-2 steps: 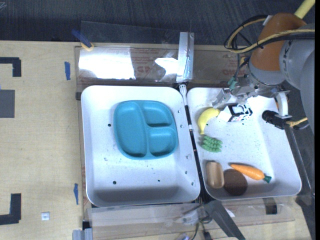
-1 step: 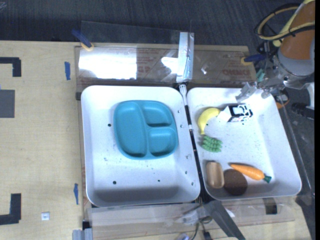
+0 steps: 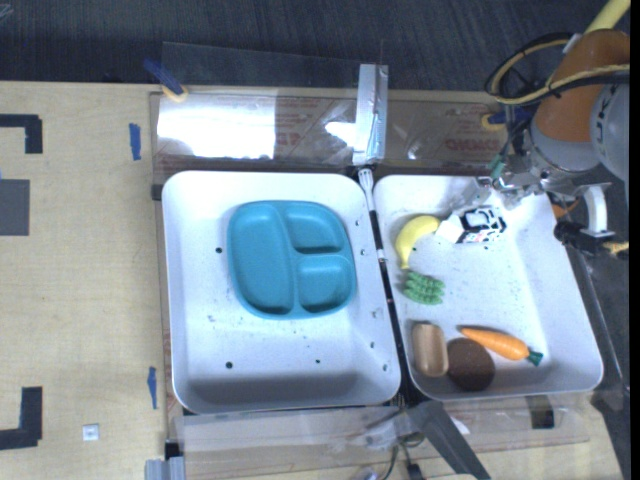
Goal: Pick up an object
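Nearest the camera, along the lower edge of the right bin (image 3: 570,298), lie a tan bread-like piece (image 3: 429,348), a dark brown round object (image 3: 470,362) touching it, and a carrot (image 3: 497,344) lying across just above the two; a grab aimed here could catch two things at once or shove one against the bin wall, since they are packed close. Higher in the frame a small green pea pod (image 3: 422,288) sits by the divider, low and thin, likely to slip between the fingers. Above that a banana (image 3: 414,235) curves beside a small black-and-white toy (image 3: 481,225); they lie just beside each other, so a descent on one may nudge the other. At the upper right the gripper (image 3: 510,180) hangs over the bin's far corner, near the toy, and how far apart its fingers stand I cannot tell; nothing is seen held. The corner wall may block a clean approach. In the left bin (image 3: 190,268) a blue divided plate (image 3: 293,258) lies flat and wide, hard to pinch by its rim.
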You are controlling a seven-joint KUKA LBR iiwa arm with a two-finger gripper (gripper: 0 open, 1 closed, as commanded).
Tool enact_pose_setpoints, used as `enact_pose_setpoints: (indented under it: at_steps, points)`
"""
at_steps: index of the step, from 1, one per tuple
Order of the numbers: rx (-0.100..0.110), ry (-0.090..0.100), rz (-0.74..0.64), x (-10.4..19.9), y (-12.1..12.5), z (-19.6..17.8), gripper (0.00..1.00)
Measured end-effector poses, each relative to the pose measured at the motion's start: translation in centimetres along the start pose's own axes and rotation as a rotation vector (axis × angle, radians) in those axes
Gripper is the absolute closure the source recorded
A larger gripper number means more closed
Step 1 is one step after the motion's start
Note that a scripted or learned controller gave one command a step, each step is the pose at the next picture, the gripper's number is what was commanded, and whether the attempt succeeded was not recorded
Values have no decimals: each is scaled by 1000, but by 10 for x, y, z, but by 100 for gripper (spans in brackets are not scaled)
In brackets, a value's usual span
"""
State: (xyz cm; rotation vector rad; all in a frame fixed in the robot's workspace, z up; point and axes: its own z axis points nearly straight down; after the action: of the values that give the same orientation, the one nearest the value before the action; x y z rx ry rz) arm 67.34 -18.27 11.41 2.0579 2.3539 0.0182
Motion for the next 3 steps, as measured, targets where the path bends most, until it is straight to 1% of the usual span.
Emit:
enact_pose_setpoints:
  at_steps: [1, 2, 3]
  points:
    - [-15, -10, -1, -2, 4, -16, 100]
    - [18, 4, 71, 23, -23, -34, 100]
    - [19, 4, 71, 23, -24, -34, 0]
